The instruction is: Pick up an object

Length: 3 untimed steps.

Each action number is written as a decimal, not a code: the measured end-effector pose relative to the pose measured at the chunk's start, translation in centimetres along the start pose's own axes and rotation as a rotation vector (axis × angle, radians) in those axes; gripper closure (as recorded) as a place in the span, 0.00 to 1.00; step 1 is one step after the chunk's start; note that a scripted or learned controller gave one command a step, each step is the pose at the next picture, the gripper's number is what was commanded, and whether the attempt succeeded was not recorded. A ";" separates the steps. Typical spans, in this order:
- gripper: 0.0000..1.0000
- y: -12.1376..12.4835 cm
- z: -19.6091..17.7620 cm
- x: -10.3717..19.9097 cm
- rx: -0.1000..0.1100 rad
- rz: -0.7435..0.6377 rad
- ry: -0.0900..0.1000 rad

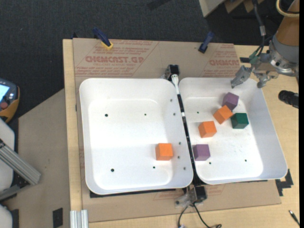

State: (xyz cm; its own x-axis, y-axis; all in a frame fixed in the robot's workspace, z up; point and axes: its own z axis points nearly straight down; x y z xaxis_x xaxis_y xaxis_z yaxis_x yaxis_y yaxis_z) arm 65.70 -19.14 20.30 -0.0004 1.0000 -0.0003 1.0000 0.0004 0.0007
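Two white bins, left bin point(95, 127) with one orange cube point(164, 151), right bin point(266, 141) with five cubes clustered as pick targets, gripper point(251, 79) fingers spread, empty, above its far edge near the purple cube point(231, 100), likely for descent.

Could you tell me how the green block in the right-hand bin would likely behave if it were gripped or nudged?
The green block looks like a stiff cube, so it should slide rather than roll. Being small, it is probably light. An orange block sits close beside it, so a nudge may shift both.
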 end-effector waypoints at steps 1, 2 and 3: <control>0.00 -2.4 12.4 -2.2 0.006 0.002 0.005; 1.00 -2.1 10.7 -2.1 -0.001 -0.001 0.000; 1.00 -7.0 11.9 1.6 0.005 0.001 0.002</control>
State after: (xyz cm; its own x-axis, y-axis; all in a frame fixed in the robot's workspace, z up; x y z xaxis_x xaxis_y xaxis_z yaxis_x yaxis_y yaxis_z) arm 58.68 -17.57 8.43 0.0004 1.0000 0.0020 1.0000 -0.0004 -0.0043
